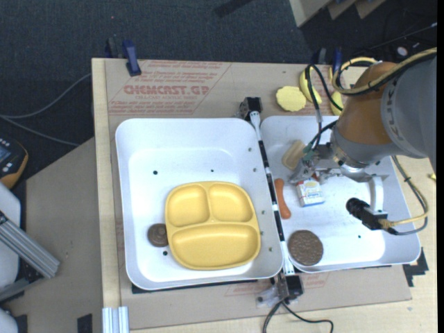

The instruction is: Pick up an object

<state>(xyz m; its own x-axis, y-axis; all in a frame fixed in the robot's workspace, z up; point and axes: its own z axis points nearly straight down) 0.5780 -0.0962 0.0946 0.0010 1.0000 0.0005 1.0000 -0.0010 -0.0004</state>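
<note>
My gripper (309,174) reaches down into the right bin (388,252) near its left-middle. Right under it lies a small white packet with a red and blue label (312,194). A tan block (293,154) lies just up and left of the gripper. An orange carrot-like stick (281,198) rests along the bin's left wall. A round brown cookie (305,247) sits at the bin's front left corner. Nothing visibly hangs from the gripper.
The left bin (139,144) holds a yellow three-section plate (211,224) and a small brown disc (158,235) at its left. A yellow object (291,98) lies on the bench behind the right bin. Cables trail around the arm's wrist (361,120).
</note>
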